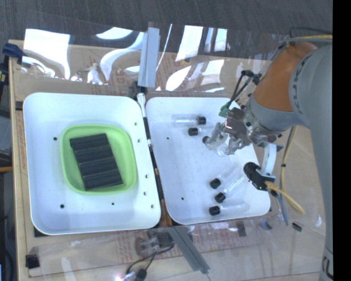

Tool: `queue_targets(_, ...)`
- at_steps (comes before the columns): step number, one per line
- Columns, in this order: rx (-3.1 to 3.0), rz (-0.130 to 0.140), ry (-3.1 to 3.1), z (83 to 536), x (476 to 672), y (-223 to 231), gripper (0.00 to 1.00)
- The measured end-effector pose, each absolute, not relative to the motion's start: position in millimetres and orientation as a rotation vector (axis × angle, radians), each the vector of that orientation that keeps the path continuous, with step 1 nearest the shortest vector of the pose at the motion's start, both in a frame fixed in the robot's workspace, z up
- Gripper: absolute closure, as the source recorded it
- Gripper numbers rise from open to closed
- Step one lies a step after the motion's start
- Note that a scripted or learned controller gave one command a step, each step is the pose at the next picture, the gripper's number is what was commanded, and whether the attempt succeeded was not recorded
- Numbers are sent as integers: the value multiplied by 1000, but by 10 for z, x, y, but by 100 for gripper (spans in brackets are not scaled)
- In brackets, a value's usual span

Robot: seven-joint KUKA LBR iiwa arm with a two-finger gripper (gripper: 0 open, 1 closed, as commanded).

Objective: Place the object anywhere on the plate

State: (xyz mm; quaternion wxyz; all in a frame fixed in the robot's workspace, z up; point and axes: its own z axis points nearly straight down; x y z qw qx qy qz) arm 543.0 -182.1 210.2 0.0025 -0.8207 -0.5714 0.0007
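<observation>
Vials [219, 198] below tool [221, 142], grip unclear

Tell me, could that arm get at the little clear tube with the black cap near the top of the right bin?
Probably yes. The tube lies alone on the right bin, nothing over it, and the gripper hovers just beside it.

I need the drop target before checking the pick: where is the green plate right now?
The green plate sits in the middle of the left bin, carrying a dark ribbed block, across the divider from the right bin with clear vials.
</observation>
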Motion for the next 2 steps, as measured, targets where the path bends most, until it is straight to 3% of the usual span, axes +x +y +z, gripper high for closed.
queue_targets(1, -2574, 2, -1792, 2102, 5430, -1821, 0)
queue_targets(2, -2558, 1, -1822, 2805, 5349, -1991, 0)
